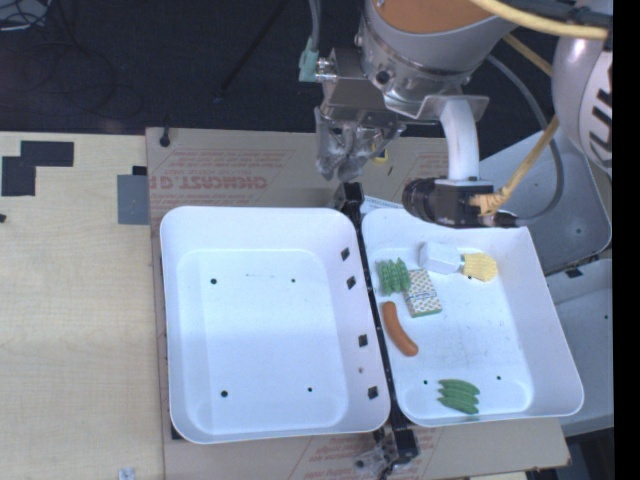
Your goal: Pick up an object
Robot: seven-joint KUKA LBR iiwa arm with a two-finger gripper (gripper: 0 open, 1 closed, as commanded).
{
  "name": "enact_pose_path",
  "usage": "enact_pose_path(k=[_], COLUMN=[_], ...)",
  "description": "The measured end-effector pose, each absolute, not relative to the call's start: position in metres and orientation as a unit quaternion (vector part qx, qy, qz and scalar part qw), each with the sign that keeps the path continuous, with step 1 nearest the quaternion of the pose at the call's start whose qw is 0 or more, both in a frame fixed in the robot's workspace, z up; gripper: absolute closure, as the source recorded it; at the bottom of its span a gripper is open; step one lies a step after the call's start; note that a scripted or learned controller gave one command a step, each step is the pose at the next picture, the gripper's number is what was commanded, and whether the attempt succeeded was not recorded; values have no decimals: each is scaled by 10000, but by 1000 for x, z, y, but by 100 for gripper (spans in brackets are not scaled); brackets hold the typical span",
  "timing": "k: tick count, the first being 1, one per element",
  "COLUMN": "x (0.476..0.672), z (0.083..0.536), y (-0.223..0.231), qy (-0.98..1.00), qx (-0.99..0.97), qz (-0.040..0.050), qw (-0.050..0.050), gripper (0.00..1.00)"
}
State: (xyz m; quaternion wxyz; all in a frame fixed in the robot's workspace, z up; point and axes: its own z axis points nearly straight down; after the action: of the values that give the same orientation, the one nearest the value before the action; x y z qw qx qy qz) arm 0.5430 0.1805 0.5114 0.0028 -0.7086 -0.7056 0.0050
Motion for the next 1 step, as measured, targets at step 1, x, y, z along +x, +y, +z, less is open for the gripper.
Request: enact_pose_path(k=[1], x=[585], z=[538], y=[199], qy=[-7085], qx=[-7058], qz=[6], qw=[-3], gripper=[100])
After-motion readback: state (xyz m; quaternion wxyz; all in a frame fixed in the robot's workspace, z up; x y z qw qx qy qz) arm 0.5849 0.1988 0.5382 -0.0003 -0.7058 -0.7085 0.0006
